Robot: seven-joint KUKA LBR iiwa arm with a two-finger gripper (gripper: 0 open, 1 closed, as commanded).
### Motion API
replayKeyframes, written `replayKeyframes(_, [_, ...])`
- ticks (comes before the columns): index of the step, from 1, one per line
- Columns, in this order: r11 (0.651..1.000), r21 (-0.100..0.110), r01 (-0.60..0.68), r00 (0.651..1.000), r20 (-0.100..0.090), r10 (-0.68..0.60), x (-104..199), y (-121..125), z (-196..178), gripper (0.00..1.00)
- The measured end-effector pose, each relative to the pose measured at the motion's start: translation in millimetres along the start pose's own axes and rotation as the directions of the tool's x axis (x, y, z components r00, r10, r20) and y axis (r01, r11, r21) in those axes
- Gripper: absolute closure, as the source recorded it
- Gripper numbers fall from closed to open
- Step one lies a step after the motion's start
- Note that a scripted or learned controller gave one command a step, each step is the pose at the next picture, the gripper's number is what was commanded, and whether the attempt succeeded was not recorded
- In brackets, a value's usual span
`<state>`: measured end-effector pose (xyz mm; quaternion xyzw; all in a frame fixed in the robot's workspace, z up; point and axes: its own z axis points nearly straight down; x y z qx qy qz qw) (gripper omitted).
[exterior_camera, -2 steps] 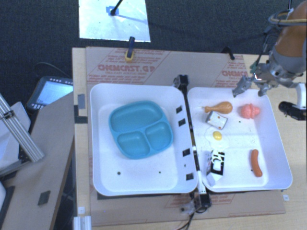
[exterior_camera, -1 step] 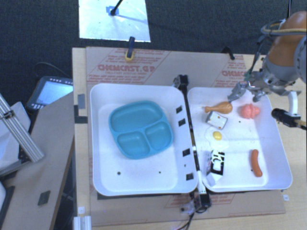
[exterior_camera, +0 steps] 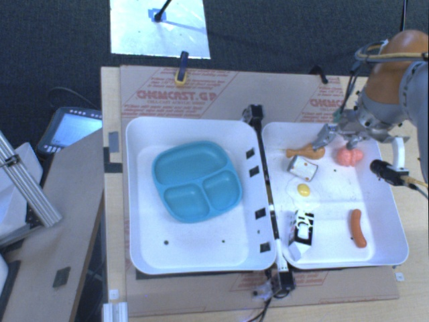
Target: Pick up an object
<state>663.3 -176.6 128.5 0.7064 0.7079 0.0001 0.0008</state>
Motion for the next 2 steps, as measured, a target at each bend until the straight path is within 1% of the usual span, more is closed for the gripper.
replayKeyframes(1, [1.0,-0.005,0.002,1.0,0.001,-0.002,-0.1,1.3,-13.1,1.0])
replayKeyframes(2, [1.0,-0.005,0.002,1.0,0.0,-0.002,4.1,1.3,-58.1,1.0])
